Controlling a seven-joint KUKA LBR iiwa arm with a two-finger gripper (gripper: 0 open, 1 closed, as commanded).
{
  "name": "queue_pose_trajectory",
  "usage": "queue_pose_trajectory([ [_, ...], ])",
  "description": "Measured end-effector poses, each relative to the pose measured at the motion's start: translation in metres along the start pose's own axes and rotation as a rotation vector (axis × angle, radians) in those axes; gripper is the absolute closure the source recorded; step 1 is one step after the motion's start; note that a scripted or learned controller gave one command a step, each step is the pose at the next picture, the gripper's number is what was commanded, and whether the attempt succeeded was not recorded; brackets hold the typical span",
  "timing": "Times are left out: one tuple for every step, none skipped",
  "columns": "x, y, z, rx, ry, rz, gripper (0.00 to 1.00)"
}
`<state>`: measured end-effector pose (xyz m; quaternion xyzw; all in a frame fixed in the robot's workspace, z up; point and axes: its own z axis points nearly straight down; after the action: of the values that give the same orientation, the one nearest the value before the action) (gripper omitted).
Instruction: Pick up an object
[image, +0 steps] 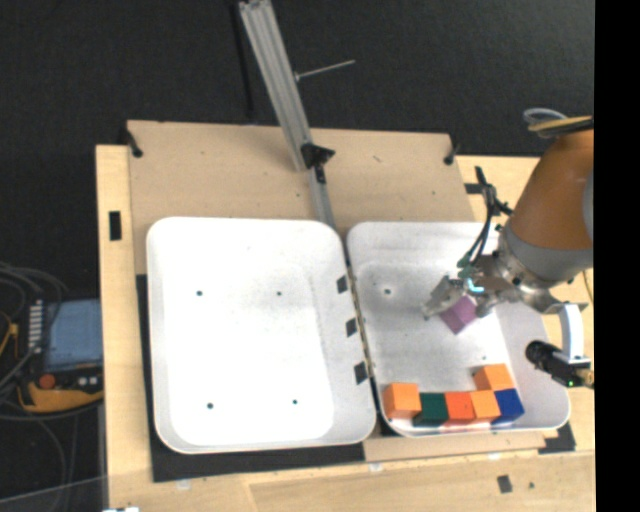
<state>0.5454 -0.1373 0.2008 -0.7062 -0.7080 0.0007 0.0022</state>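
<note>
Two white bins (250, 330), four orange blocks (403, 397), one green block (433, 407), one blue block (508, 402), one purple block (459, 316)

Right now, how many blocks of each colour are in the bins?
Orange blocks: 4
Green block: 1
Blue block: 1
Purple block: 1, at the gripper
Total: 7, all in the right bin
</note>
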Motion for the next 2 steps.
queue_pose_trajectory([
  [-0.001, 0.001, -0.002, -0.006, -0.001, 0.002, 0.00],
  [0.002, 0.001, 0.060, 0.002, -0.003, 0.006, 0.00],
])
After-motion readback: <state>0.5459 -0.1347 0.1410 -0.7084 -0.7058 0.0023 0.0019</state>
